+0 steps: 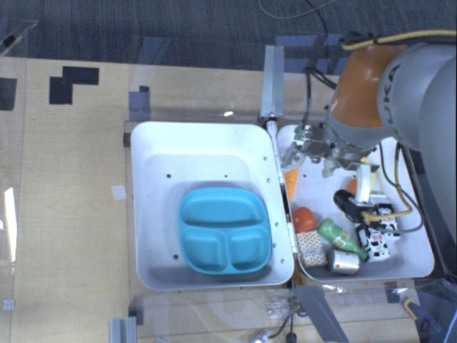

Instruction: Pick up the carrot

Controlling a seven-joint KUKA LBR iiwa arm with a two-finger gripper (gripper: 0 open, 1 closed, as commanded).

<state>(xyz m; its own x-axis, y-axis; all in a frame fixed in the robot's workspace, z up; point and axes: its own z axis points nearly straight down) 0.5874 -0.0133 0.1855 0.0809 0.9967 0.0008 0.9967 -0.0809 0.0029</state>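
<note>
I see the carrot (pixel 290 179) against the right bin's (pixel 421 259) left wall, just below-left of the gripper (pixel 312 147). I cannot tell the gripper's state. Letters on the arm (pixel 400 84) are partly visible, not readable.

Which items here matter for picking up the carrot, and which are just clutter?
Job:
carrot, at the right bin's left wall
gripper, hanging over it

Clutter:
blue tray in the left bin
red ball
green bottle
metal can
checkered block
</note>
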